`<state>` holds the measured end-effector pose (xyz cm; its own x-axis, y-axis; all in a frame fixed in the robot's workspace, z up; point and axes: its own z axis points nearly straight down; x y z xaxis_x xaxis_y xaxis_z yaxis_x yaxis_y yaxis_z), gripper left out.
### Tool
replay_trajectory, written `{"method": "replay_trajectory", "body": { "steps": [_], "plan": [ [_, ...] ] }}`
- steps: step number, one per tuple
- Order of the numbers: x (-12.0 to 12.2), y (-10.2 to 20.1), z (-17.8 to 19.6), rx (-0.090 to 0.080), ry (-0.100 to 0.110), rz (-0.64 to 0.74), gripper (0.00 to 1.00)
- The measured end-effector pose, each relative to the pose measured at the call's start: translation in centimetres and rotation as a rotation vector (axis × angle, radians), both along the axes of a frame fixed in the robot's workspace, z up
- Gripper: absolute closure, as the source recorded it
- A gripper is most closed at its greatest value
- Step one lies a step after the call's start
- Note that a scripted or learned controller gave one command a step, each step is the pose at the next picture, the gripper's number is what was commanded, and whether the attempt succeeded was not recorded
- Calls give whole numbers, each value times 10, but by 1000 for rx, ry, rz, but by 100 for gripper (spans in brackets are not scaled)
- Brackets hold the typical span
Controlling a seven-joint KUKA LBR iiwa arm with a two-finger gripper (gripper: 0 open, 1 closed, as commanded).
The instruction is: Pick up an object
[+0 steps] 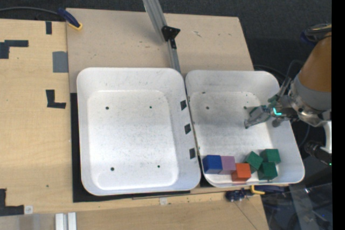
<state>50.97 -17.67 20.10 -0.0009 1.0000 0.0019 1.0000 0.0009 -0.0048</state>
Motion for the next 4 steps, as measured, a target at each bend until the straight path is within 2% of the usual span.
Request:
{"method": "replay_trajectory", "body": {
  "steps": [1, 3, 4],
  "plan": [
    [1, 0, 2, 0, -3, 1, 0],
    [12, 11, -100, -1, 2, 2, 0],
    [11, 12, -110, -2, 0, 0, 0]
  ]
}}
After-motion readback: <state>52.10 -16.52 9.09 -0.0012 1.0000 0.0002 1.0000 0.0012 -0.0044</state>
